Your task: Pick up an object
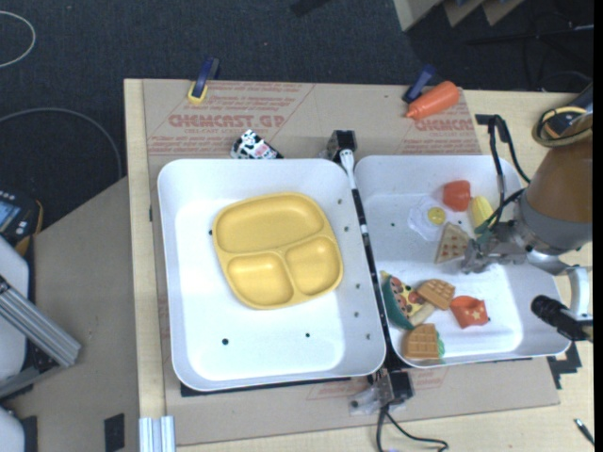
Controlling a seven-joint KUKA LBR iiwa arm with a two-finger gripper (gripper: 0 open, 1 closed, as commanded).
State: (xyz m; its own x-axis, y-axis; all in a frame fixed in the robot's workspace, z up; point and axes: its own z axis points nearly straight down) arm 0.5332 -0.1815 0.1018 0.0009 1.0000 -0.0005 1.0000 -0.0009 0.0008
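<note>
Gripper (474,255) sits low in the right bin (528,345), just right of the waffle wedge (451,244); too blurred and dark to tell its state. Nothing visibly held. Toys crowd here: red piece (457,194), egg (430,217) and yellow piece (481,211) above, cracker (436,293) and red block (470,312) below. Likely risks: nudging the wedge aside instead of straddling it, or catching two pieces at once

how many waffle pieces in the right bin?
3: waffle wedge by the gripper, waffle piece mid-bin, waffle square at the near edge. The arm may hide more.
</note>
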